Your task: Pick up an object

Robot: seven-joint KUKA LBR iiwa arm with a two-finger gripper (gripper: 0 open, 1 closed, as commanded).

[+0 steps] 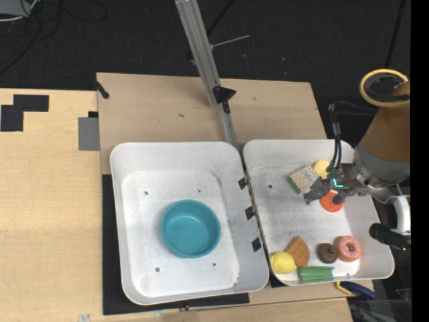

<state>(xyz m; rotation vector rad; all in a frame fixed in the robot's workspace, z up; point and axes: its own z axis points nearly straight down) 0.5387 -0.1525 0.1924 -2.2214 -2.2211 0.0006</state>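
Observation:
My gripper (320,192) hangs low over the right bin (268,159), near its upper right part. Just left of it lies a green and beige checked block (302,178). A yellow ball (322,168) sits right behind the gripper, and an orange-red piece (331,204) lies directly under and to the right of it. I see nothing clearly held. The arm's orange band (392,129) rises at the right edge.
Along the right bin's front edge lie a pink donut (348,247), a brown donut (327,252), a brown cookie (299,250), a yellow lemon (283,262) and a green stick (315,273). The left bin (134,166) holds a teal bowl (191,228). A metal rail (201,45) stands behind.

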